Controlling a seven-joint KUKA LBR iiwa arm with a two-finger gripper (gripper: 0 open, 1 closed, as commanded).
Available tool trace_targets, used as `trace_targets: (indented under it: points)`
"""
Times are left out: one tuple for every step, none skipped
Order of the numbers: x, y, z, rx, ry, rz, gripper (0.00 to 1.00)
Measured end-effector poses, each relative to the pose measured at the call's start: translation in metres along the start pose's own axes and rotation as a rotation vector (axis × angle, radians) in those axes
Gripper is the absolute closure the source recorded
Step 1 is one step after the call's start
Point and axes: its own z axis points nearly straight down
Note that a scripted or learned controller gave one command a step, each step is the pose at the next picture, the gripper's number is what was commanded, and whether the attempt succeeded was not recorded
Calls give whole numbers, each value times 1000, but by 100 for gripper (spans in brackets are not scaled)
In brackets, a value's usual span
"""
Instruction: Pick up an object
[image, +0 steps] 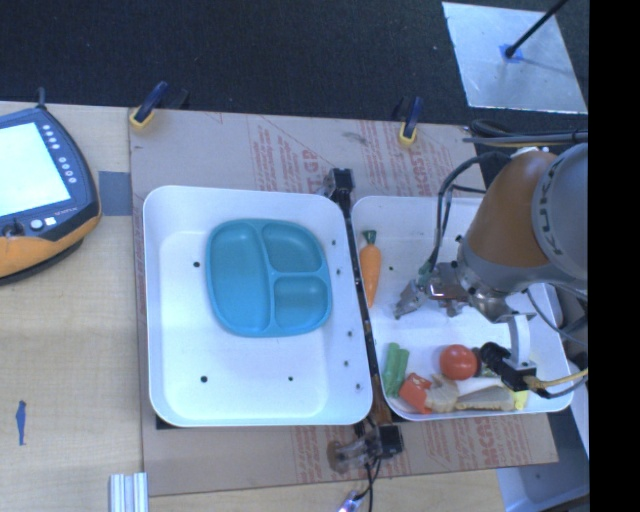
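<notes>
In the right bin an orange carrot lies along the left wall, its green top pointing to the back. A green piece, a red tomato, a small red piece and a pale flat piece sit along the front of that bin. My gripper hangs over the bin's middle, just right of the carrot and behind the tomato. Its fingers stand open with nothing between them.
The left bin holds a blue divided plate. A tablet in an orange case lies on the bench at far left. Clamps hold the cardboard at the back. Cables trail over the right bin's right side.
</notes>
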Motion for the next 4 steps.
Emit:
trace_targets:
  points:
    - [-1,0,-10,1,-1,-4,100]
    - [-1,0,-10,1,-1,-4,0]
    - [-15,-69,0,-1,0,-1,0]
    - [-16,-69,-10,0,-1,-6,100]
